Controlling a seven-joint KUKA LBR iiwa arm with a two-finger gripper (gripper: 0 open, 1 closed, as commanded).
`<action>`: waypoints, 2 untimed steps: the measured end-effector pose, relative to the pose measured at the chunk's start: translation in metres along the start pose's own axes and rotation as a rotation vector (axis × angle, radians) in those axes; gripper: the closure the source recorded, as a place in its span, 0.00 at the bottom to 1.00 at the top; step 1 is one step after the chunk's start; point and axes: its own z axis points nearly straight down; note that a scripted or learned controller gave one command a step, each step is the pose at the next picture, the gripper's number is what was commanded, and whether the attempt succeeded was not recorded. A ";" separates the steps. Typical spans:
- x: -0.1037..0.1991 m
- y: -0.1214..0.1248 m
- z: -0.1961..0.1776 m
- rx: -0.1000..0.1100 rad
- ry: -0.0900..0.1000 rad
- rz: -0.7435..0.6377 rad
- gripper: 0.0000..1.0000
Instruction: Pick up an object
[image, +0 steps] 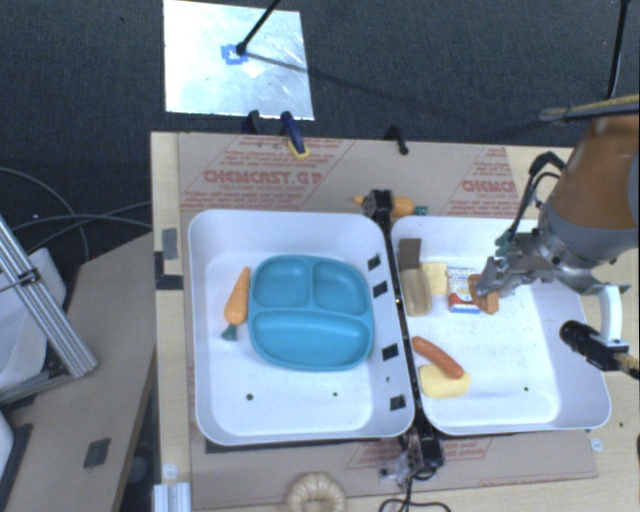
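A brown cardboard sheet (330, 165) with red lettering covers the table (100, 330). At its far edge a blue and yellow clamp (293, 135) grips it. Beyond, a shiny silver square (238, 60) lies on the dark carpet (80, 100). An aluminium frame (35, 300) leans at the left. A pale braided ring (318, 492) lies at the near edge.

Legible print: "CHEMCAST GP" in red on the brown protective sheet (300, 165) under the bins, read just behind the left white bin (210, 330). The same red print repeats behind the right white bin (575, 400), partly cut off by the arm. The small red-and-white package (462, 292) in the right bin carries print too small to read.
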 end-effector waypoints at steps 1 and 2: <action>0.049 0.039 0.000 -0.003 0.002 -0.006 1.00; 0.094 0.058 0.011 0.000 0.001 -0.005 1.00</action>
